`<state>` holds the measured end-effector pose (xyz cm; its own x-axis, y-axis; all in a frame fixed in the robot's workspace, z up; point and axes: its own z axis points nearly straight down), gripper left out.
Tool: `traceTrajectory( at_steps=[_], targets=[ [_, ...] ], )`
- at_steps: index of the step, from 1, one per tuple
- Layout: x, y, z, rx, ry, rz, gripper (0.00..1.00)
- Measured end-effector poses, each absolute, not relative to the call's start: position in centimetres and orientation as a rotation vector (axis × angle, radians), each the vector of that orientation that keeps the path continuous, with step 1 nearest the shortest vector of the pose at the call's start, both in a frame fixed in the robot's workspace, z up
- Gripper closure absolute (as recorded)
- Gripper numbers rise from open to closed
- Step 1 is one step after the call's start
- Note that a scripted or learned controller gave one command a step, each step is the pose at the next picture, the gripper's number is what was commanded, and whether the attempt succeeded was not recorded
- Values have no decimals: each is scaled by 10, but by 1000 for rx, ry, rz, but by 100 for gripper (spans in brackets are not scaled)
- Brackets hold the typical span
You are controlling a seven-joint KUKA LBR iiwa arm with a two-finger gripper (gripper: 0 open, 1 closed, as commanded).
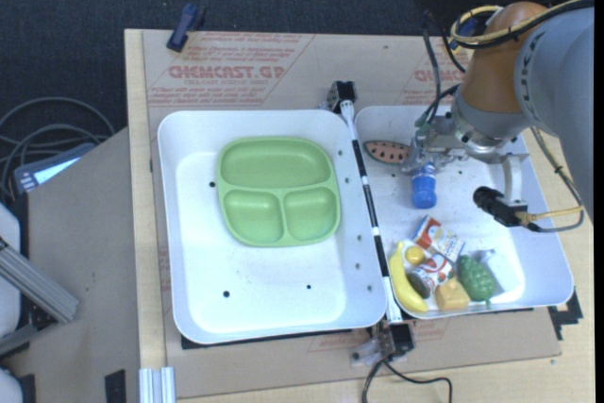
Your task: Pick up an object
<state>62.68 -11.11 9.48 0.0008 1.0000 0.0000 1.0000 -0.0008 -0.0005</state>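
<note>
Hanging low over the right bin (557, 274), the gripper (427, 156) sits right on top of a small blue bottle (424, 189), and honestly I can't tell how the tips are set because the wrist hardware hides them from up here. The bottle's cap end runs up under the gripper, so whether it's actually pinched is anyone's guess. Just to the camera-left of the gripper there's a flat brownish oval thing with dots (383, 151), lying close by but not touching. Nearer the camera from the bottle, well clear of the gripper, a little pile sits in the bin's front corner: a banana (408, 283), a red and white packet (432, 250), a yellow block (453, 296) and a bumpy green piece (478, 277), all bunched together. Way off to camera-left, in the left bin (189, 297), a green divided plate (279, 190) lies flat by itself.
</note>
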Motion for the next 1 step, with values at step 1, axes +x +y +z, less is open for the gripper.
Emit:
traceTrajectory(
  at_steps=[1],
  targets=[
    [621, -24, 185, -2220, -2223, -3, 100]
  ],
)
